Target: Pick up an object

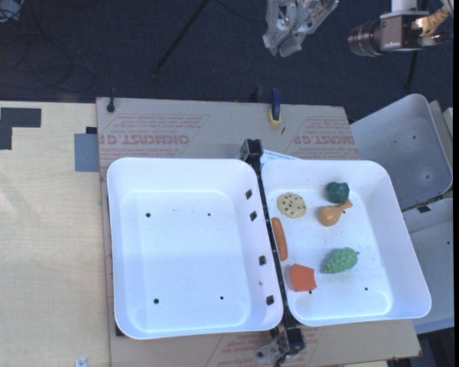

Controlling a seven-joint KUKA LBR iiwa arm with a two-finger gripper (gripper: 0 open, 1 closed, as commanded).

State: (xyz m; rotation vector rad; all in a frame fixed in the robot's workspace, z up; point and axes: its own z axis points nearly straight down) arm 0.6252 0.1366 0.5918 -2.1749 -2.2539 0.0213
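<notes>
The gripper [291, 20] hangs high at the far side of the scene, past the bench's [30, 228] back edge and over dark floor. It is blurred and pale, so how wide it stands cannot be told; nothing can be seen in it. The grey arm [386, 33] runs off from it toward the right.

All the toys lie well apart from the gripper, toward the near side of the view, in the right bin [402, 228]. Closest to it, almost straight below it in the view, is a speckled cookie [291, 205]. A little right of that line sits a dark teal broccoli-like piece [337, 191], touching or just beside a tan drumstick [332, 214]. Farther from the gripper come an orange sausage [279, 238] lying along the bin's left wall, a green bunch of grapes [340, 261], and, farthest off, a red-orange block [303, 277].

The left bin [122, 220] lies to the gripper's left and nearer the viewer, clipped to the right bin along their shared edge. Both rest on a printed cardboard sheet [176, 132].
</notes>
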